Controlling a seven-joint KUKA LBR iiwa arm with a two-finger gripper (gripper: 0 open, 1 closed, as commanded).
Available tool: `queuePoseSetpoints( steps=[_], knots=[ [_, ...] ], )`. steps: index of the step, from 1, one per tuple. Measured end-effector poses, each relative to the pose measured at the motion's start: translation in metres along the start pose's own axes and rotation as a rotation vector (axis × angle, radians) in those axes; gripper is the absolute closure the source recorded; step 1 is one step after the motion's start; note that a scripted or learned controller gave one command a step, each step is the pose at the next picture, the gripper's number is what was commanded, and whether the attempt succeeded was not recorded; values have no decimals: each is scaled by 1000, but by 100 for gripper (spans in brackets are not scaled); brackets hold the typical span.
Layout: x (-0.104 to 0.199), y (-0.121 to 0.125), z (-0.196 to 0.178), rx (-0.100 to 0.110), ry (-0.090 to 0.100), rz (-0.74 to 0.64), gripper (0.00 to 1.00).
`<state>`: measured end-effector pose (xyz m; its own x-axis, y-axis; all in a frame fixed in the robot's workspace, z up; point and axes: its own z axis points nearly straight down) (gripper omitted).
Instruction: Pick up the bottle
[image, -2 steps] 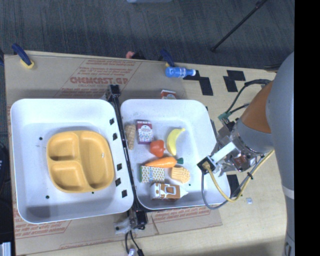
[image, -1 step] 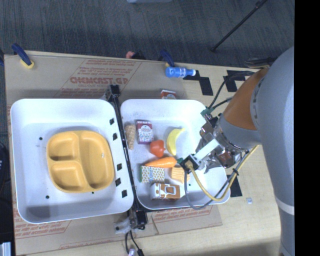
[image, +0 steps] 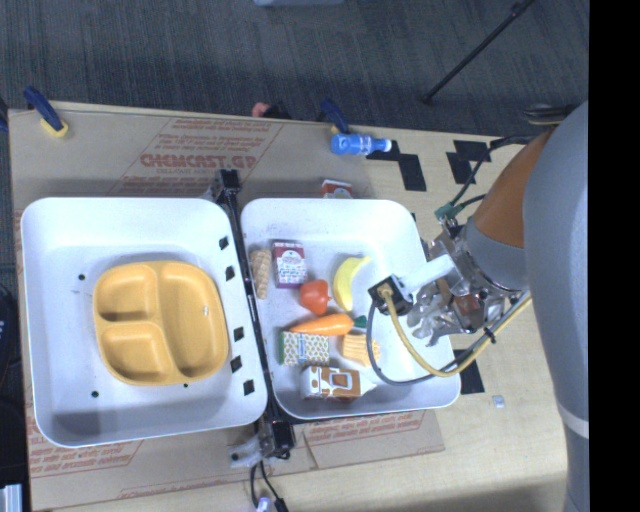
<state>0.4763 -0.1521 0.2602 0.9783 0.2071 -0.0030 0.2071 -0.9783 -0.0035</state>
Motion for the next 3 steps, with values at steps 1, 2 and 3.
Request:
queuePoseSetpoints(
  steps=[1,2,3],
  knots=[
    [-9,41,19,2,-2,2,100],
    [-13,57,28,4,-2,1,100],
    [-12,57,24,2,0,1,100]
  ],
)
